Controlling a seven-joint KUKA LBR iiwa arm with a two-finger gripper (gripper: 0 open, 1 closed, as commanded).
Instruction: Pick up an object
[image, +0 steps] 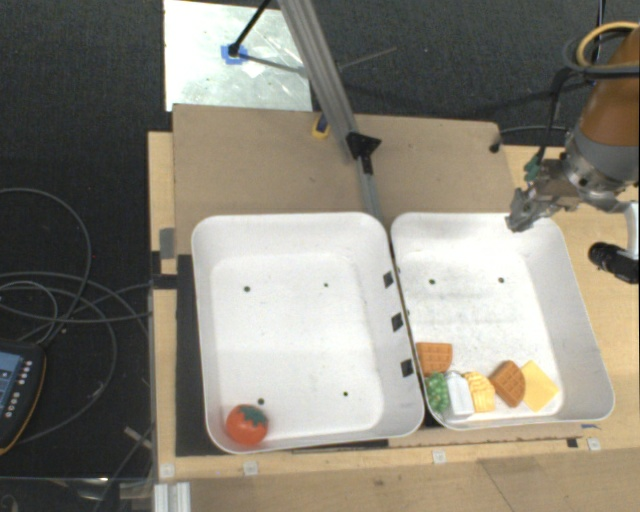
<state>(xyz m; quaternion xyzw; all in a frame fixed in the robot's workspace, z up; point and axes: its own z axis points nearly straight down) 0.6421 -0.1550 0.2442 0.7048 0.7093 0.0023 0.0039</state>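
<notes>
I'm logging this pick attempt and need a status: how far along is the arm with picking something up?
Nothing looks done yet. The gripper hangs over the far right corner of the right white bin, with nothing visible between its fingers. The round red toy tomato lies in the left white bin; the orange waffle piece and yellow cheese wedge lie along the right bin's near edge. Reaching, grasping and lifting all remain.

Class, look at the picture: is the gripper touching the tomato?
Apart. The camera view shows the gripper over the right bin's far corner, the tomato in the left bin's near corner.
</notes>
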